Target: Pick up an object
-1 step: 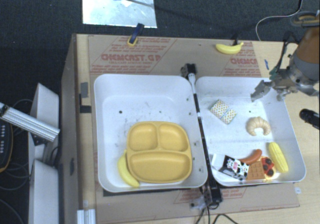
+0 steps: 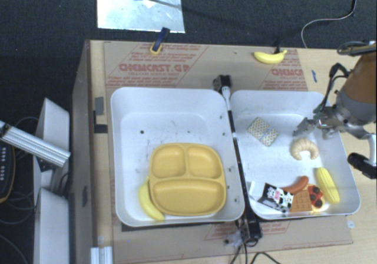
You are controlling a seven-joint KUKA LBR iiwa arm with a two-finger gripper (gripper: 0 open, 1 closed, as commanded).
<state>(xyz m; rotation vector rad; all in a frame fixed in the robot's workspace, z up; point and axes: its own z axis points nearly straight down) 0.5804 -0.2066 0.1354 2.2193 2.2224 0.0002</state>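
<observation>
One croissant (image 2: 304, 149) lies just below the gripper (image 2: 311, 126); its grip state seemingly unreadable, I cannot tell.

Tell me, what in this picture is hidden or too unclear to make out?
- Banana in the left bin: mostly tucked under the yellow divided tray.
- The arm: cut off by the right edge of the camera view.
- The hand above the croissant: too small and blurred to tell if it grips anything.
- The small items in the right bin's near corner: overlapping, too small to identify.
</observation>
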